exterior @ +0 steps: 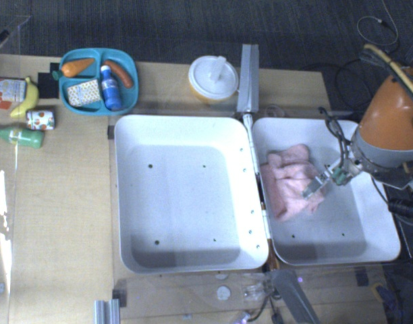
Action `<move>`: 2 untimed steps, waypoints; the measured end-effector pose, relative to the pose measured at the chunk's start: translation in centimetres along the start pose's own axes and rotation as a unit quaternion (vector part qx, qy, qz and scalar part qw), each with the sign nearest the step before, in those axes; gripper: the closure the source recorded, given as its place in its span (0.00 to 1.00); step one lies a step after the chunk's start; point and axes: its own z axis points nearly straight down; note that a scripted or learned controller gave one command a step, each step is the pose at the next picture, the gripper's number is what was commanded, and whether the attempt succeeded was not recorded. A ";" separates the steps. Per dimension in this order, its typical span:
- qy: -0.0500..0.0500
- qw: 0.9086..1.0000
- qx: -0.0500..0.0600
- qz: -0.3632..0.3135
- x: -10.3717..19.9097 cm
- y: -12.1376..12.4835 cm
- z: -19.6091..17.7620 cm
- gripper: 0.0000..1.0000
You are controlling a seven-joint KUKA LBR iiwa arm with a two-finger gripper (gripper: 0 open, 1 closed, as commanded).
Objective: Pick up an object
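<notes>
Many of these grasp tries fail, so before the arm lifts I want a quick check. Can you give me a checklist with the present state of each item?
1. Target in the bin: pink cloth lies crumpled in the right bin. Ok.
2. Gripper at the target: gripper is low at the cloth's right edge, over its folds. Ok.
3. Cloth actually caught between the fingers: too small and blurred to see. Cannot tell.
4. Cloth clear of the divider: its left side lies close to the wall shared with the left bin. Cannot tell if touching.
5. Nothing else in the right bin to snag: just the cloth seen. Ok.
</notes>
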 end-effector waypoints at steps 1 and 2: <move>-0.005 1.000 -0.006 0.016 -2.2 0.9 6.5 0.00; -0.006 1.000 -0.008 0.016 -2.1 1.2 5.4 1.00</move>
